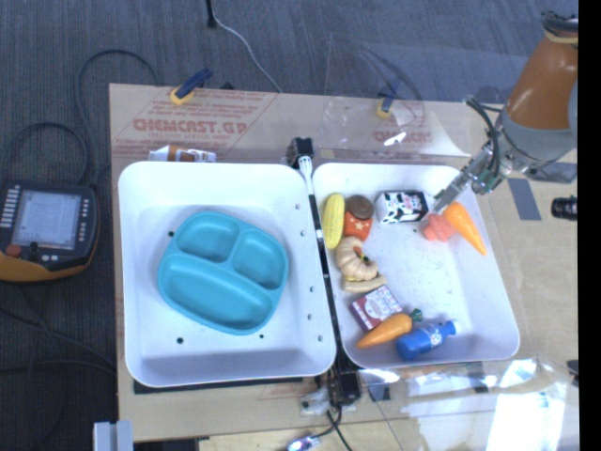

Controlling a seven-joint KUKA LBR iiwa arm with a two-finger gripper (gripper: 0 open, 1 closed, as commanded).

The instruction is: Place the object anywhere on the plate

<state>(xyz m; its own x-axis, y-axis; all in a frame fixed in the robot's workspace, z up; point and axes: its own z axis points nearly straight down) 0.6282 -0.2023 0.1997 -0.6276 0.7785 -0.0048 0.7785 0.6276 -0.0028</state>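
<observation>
A blue divided plate (223, 271) lies in the left bin (137, 252) with nothing on it. The right bin (500, 301) holds several toy foods. My gripper (439, 199) hangs low over that bin's far right part, slanting down to the left. Its tip is just above a small red-orange piece (437, 227) and beside an orange carrot (466, 225). A black-and-white milk carton (401, 206) lies just left of the tip. I see nothing held in the gripper.
Also in the right bin are a yellow corn cob (332, 219), a brown and orange item (358, 216), a bread piece (357, 263), a red packet (377, 306), a second carrot (385, 330) and a blue bottle (423, 339). A teach pendant (42, 228) sits off the bench at left.
</observation>
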